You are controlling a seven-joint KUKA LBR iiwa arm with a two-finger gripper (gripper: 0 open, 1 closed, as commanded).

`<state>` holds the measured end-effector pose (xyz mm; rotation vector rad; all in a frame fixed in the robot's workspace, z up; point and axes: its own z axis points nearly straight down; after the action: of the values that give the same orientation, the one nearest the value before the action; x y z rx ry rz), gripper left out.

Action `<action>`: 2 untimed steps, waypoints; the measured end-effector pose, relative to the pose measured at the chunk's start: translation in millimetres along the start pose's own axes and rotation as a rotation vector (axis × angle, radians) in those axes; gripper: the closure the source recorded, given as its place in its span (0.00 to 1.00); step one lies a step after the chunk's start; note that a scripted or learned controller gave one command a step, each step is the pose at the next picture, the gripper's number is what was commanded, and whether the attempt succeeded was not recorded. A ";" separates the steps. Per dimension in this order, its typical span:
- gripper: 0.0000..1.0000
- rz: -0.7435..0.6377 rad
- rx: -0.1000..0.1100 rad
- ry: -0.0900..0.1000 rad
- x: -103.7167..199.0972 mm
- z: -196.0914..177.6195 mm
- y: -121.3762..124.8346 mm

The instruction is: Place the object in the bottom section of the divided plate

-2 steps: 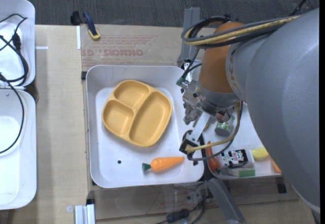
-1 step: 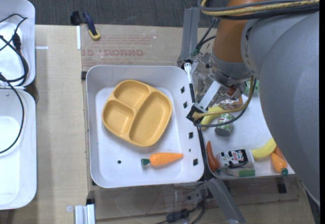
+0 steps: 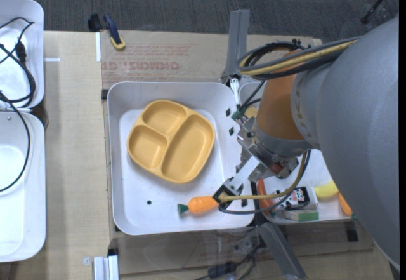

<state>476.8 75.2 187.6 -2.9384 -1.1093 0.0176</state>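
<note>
Carrot (image 3: 202, 205) lies in bin (image 3: 120, 164), touching gripper (image 3: 223, 198) at its left; plate (image 3: 171, 140) sits up-left of the jaws.

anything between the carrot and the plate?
No. Camera view shows bare white bin floor between the carrot and the plate.

Even overhead light reaches you here: the white bin (image 3: 120, 164) is bright without glare, shadows stay soft, and the near arm (image 3: 355, 113) blurs slightly out of focus.
</note>
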 end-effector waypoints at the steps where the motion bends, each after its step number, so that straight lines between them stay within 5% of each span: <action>1: 1.00 0.044 -0.002 -0.001 71.7 53.5 -81.7; 2: 1.00 0.009 -0.003 0.000 80.1 44.8 -90.6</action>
<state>476.6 195.9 142.4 -2.9458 -1.0972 0.0168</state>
